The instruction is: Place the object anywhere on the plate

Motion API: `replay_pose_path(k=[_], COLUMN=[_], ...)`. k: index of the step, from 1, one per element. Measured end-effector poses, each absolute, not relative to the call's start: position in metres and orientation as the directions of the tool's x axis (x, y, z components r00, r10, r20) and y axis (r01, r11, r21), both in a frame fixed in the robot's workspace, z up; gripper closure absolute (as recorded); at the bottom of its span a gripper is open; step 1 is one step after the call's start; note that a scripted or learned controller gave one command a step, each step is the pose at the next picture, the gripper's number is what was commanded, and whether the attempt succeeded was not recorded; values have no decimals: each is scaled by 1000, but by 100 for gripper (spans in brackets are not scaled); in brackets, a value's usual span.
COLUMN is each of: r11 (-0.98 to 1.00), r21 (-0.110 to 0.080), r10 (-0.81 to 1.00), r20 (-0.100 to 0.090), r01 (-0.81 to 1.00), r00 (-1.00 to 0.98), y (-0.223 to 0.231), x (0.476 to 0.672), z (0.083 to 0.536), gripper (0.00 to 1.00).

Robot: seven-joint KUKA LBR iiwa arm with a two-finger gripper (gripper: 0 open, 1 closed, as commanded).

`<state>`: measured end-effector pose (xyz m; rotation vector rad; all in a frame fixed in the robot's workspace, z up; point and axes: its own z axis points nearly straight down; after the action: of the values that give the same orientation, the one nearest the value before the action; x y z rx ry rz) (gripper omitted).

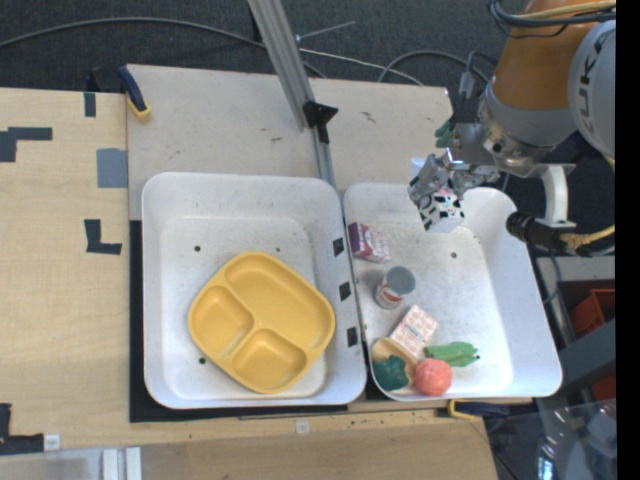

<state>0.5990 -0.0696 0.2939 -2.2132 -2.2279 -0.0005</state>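
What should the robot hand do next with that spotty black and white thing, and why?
Probably carry it leftward. The gripper hangs above the far end of the right bin with a black and white spotted object at its fingertips, seemingly held. The yellow plate lies in the left bin, so the object has to cross the divider before it can be set down.

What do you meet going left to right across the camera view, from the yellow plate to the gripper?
Yellow plate in the left bin → purple packet → small can, both in the right bin → gripper, with a black-and-white spotted object at its tip.
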Motion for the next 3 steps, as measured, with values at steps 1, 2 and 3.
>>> replay_pose_path(k=[1, 2, 3], r11=[7, 8, 8], r21=[-3, -4, -3], r10=[1000, 1000, 1000], r20=[1, 2, 1], r01=[1000, 1000, 1000], r00=[-7, -8, -8], y=[-16, 46, 100], x=[595, 585, 573], z=[272, 256, 257], gripper=[100, 100, 100])
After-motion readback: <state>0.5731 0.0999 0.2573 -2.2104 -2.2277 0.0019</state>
